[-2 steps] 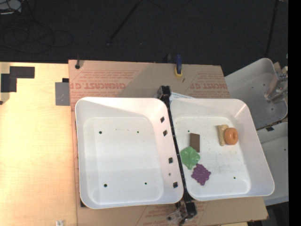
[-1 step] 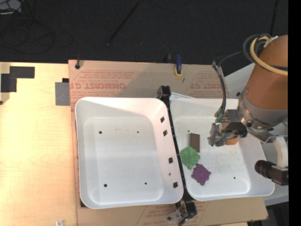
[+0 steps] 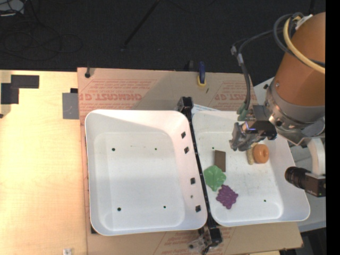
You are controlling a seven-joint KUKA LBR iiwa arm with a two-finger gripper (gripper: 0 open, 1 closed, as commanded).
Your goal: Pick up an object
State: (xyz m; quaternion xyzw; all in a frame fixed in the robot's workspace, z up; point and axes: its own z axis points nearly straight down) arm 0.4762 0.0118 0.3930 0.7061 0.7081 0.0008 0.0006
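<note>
The right bin (image 3: 276,209) holds a brown block (image 3: 220,160), a green leafy piece (image 3: 214,177), a purple grape-like cluster (image 3: 227,196) and an orange round object (image 3: 260,154). My gripper (image 3: 241,141) hangs low over the right bin's back half, just left of the orange object and up and to the right of the brown block. Its dark fingers point down and left, and nothing shows between them.
The left bin (image 3: 106,217) lies beside the right one, with a black clip strip (image 3: 192,163) along their shared edge. Cardboard (image 3: 138,92) lies under both bins. The arm's orange band (image 3: 305,62) fills the upper right. A black cylinder (image 3: 304,179) sticks out at the right bin's edge.
</note>
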